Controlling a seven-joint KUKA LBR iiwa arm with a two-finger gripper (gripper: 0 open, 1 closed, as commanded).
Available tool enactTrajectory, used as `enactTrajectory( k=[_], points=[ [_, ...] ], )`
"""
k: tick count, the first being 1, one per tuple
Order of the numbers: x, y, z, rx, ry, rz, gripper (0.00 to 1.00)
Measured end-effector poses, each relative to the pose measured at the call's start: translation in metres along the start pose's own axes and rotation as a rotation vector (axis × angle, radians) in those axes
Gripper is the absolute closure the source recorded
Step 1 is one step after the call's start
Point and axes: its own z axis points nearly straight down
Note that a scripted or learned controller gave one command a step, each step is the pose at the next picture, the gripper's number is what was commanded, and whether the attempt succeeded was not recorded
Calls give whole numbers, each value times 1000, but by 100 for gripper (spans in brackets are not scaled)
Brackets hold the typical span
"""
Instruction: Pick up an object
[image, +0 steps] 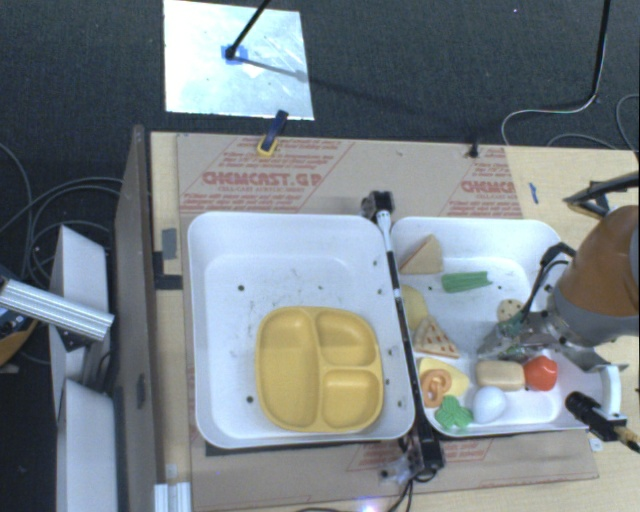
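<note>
Gripper (512, 338) low in right bin (470, 232); finger state can't tell, obscured. Tan bread-roll toy (500, 375) just below it, touching red tomato (541, 373). Est. light, rigid, smooth plastic; grip across short sides.

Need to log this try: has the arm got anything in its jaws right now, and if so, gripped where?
Cannot be told. The gripper is down among the toy food in the right bin, just above the tan piece, but no item shows between its jaws.
</note>
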Motion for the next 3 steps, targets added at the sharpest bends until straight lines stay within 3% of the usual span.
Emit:
enactTrajectory(
  k=[1,2,3],
  points=[
    [0,2,-11,-5,0,-1,100],
    [41,21,-75,-7,-1,-8,100],
    [117,44,-113,-7,2,-13,100]
  ],
)
